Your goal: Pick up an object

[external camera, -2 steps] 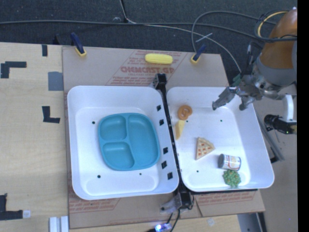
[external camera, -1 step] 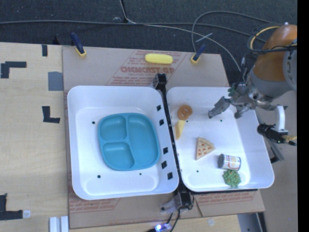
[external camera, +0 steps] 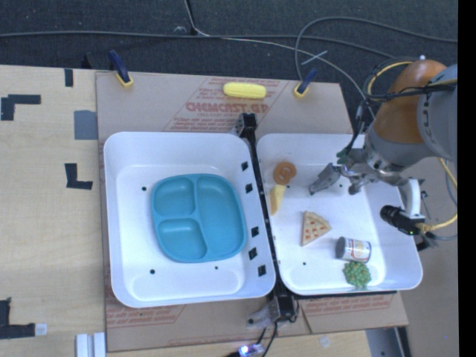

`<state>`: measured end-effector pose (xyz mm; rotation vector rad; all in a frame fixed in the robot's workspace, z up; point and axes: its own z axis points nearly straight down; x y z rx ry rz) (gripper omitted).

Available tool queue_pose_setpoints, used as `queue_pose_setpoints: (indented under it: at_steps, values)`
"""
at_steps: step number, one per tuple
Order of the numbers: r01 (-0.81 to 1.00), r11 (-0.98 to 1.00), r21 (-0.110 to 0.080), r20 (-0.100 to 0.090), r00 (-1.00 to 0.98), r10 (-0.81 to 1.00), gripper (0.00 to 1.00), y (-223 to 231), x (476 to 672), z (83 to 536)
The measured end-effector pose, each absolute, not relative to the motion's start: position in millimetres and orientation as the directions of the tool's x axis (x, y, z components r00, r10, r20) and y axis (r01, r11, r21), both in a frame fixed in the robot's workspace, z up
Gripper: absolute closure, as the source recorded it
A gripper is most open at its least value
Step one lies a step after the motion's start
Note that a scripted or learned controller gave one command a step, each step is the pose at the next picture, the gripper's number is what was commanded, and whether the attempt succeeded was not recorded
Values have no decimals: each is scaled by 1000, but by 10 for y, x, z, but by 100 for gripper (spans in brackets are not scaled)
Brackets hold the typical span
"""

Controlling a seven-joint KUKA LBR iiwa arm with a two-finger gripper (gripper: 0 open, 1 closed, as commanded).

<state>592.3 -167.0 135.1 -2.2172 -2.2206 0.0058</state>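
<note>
The arm (external camera: 413, 117) enters from the right edge of the frame, its orange band at upper right, and the gripper (external camera: 340, 181) hangs over the upper right part of the right bin (external camera: 387, 277). Two grey fingers show: one (external camera: 323, 180) points down and to the left, the other (external camera: 358, 184) lies further right. They stand spread apart with white bin floor visible between them. Nothing sits between them; the gripper has hold of nothing.

Objects in the right bin, relative to the fingers:
- A round brown disc-shaped piece (external camera: 284, 172) lies left of the left finger, near but apart from it, close to the divider between the bins.
- A pale yellow piece (external camera: 277, 198) lies just below that disc, against the bin's left wall.
- A pizza slice (external camera: 314, 227) lies below the fingers, at the bin's centre, apart from them.
- A small can (external camera: 353, 249) lies on its side lower right of the slice, well below the fingers.
- A green cluster (external camera: 358, 274) sits just below the can, near the lower rim.

The left bin (external camera: 123, 199) holds a blue divided plate (external camera: 198, 217) at its centre. A yellow object (external camera: 244, 90) lies on the cardboard above the bins, at upper centre of the frame.
</note>
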Motion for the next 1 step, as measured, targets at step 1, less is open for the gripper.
queue_pose_setpoints:
  at_steps: [1]
  values:
    - [1000, 3, -2, -1, -3, 1000, 100, -1669, 5935, 1476]
